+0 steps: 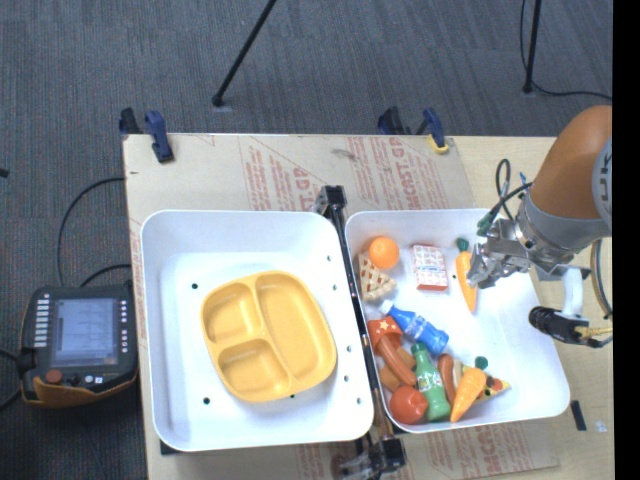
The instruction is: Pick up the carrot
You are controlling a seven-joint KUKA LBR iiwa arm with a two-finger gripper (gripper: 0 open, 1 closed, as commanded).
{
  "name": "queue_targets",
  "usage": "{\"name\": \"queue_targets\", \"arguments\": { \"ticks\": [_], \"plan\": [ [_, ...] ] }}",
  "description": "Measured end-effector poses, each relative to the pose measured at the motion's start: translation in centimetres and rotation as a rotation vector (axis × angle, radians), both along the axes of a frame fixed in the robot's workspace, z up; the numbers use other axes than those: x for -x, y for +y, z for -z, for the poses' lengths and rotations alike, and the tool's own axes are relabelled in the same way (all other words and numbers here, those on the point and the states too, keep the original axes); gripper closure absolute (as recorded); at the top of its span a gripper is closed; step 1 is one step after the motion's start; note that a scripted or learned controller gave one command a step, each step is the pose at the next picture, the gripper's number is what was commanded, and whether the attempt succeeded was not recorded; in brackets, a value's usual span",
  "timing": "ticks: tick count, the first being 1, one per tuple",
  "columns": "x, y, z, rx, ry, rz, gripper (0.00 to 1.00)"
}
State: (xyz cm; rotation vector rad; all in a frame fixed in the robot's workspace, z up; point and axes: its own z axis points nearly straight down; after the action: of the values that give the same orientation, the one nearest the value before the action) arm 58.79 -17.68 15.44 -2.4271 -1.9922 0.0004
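In the right-hand bin, seen from the fixed overhead camera, the gripper sits low against the upper right part of the floor, with the grey arm and its orange band reaching in from the right. A carrot hangs or lies just at the fingertips, its green top up and its orange point aimed down toward the near wall. The fingers appear to close around its upper end, though from this slant I cannot tell for certain whether they truly clamp it or merely touch its side; my best reading is that they are clenched on it.

A second carrot lies near the front of the same bin, among a green bottle, a blue bottle, a tomato and a hot dog. An orange, a waffle and a small carton lie toward the rear. The left bin holds a yellow divided plate.

The step in hand looks like the grasp itself, or the very start of the lift. The next move calls for a straight, steady rise, keeping the grip firm, since the carrot tapers and could slip out.
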Motion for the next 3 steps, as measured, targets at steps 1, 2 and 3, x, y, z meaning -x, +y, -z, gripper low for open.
{"name": "queue_targets", "arguments": {
  "ticks": [1,2,3],
  "plan": [
    [5.1,-1.2,6.8,-0.001,0.002,-0.11,1.0],
    [8.1,0.9,-1.9,0.0,0.001,0.126,1.0],
    [8.3,-2.7,6.7,-0.001,0.001,-0.148,1.0]
  ]
}}
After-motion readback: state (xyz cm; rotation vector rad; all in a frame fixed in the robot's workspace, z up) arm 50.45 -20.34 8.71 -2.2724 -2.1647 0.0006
